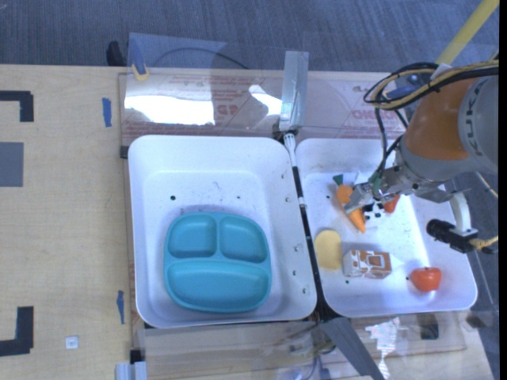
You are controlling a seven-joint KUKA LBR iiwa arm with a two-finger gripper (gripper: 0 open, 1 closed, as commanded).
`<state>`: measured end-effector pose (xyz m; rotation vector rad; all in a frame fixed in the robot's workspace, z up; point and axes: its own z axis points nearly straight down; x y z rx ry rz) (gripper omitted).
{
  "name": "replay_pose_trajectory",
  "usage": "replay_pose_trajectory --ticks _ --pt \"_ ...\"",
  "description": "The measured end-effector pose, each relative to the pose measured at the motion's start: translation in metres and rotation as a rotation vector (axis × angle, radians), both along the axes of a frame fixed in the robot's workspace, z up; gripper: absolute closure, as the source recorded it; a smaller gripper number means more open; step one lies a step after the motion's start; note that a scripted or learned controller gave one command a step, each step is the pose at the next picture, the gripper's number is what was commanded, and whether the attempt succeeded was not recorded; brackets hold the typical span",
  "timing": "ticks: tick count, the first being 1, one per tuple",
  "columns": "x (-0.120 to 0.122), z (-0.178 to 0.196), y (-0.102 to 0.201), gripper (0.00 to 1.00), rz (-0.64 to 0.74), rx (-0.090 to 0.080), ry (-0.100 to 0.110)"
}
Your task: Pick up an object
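Bench [55, 212]: lying pale and wooden under everything, carrying two shallow white bins side by side.
Left bin [150, 165]: sitting left of the divider, holding a plate.
Right bin [444, 236]: sitting right of the divider, holding small toy foods and the arm's tip.
Arm [444, 125]: reaching in from the right, grey with an orange band, hanging over the right bin's upper part.
Plate [217, 261]: lying flat in the left bin's lower half, teal, split into three sections.
Gripper [372, 195]: pointing down at the orange pieces; jaws too cluttered to judge, cannot tell whether spread or closed.
Waffle [367, 263]: lying near the right bin's front, brown and white.
Yellow piece [328, 247]: lying just left of the waffle.
Tomato [426, 279]: sitting red at the right bin's front right, well apart from the gripper.
Carrot [356, 218]: lying orange just below the gripper.
Orange piece [343, 193]: lying just left of the gripper.
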<state>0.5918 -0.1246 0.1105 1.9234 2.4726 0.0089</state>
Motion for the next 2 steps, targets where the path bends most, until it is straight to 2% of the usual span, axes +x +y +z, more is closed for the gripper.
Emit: replay_pose_trajectory --ticks 1,2 --pt "-0.006 -0.013 -0.008 1.00 0.306 -0.003 -0.014" --pt "0.026 0.076 0.061 1.00 0.033 0.001 0.004"
